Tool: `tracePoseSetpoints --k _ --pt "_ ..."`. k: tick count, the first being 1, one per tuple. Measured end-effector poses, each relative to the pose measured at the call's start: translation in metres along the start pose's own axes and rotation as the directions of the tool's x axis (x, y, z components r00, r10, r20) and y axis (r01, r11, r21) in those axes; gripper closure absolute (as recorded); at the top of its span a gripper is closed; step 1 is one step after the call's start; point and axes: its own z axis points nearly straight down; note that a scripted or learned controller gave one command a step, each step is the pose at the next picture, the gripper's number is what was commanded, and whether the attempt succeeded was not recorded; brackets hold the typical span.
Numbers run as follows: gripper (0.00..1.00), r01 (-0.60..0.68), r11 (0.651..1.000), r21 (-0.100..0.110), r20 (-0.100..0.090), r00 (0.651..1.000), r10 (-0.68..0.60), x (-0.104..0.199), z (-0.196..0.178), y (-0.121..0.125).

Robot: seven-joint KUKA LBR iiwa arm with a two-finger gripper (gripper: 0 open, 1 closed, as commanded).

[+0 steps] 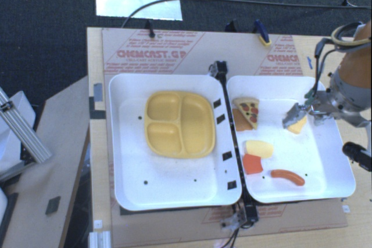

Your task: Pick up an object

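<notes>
bright, even overhead light | soft shadows | slightly grainy, perhaps soft

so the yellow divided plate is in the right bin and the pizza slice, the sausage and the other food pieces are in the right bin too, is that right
Not quite. The camera view shows the yellow divided plate in the left bin, not the right one. The rest stands: the pizza slice, the sausage and the other food pieces lie in the right bin.

yellow plate (177, 124) fills left bin (125, 183) centre, margins open

Yellow plate (176, 124) in left bin (125, 183), toy food (246, 112) in right bin (334, 174)
</notes>
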Motion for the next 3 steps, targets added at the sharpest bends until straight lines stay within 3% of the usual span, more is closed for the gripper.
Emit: tracePoseSetpoints --k 2,3 --pt "0.0 -0.002 1.0 0.003 0.0 1.0 0.002 -0.003 0.12 0.005" --pt "0.0 -0.004 1.0 -0.005 0.0 1.0 0.004 -0.003 0.141 0.008"
